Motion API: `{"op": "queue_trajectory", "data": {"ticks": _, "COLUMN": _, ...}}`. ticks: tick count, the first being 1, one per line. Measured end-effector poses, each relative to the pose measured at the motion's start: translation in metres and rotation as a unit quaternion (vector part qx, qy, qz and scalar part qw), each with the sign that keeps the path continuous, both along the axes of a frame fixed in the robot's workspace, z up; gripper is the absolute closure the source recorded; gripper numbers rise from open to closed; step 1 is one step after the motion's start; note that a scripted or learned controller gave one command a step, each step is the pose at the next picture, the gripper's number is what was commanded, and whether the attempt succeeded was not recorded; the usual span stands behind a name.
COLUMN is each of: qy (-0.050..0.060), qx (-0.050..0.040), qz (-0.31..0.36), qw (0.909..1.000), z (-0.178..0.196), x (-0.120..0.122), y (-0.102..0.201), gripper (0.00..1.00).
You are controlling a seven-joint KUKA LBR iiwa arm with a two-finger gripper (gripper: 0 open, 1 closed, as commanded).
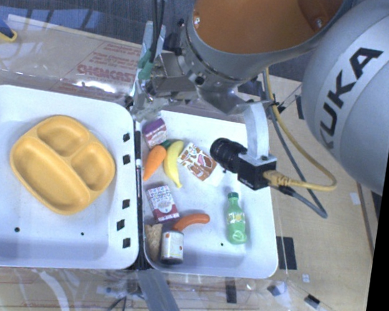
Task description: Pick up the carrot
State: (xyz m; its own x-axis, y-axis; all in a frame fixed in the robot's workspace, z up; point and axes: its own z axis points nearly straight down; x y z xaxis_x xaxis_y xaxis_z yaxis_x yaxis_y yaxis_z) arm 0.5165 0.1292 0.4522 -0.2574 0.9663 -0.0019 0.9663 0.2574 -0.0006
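Your gripper (142, 103) hangs above the right bin's (263, 227) back-left corner, its state unclear to me, so you're probably approaching: bring it down over the carrot (154, 161).

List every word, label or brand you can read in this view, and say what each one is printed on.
"UKA", the visible part of the brand lettering, in black on the grey arm.
Red print on the clear plastic sheet behind the bins: too blurred to read.
Labels on the purple packet, the white snack packet, the red packet, the green bottle and the can: too small to read.
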Motion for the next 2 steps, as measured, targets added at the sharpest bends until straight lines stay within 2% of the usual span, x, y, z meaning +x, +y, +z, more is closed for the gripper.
{"op": "queue_trajectory", "data": {"ticks": 1, "qy": -0.001, "qx": 0.0002, "qz": 0.287, "qw": 0.9579, "z": -0.010, "x": 0.011, "y": 0.054, "gripper": 1.00}}
{"op": "queue_trajectory", "data": {"ticks": 2, "qy": -0.001, "qx": -0.0001, "qz": 0.222, "qw": 0.9751, "z": -0.010, "x": 0.045, "y": 0.063, "gripper": 1.00}}
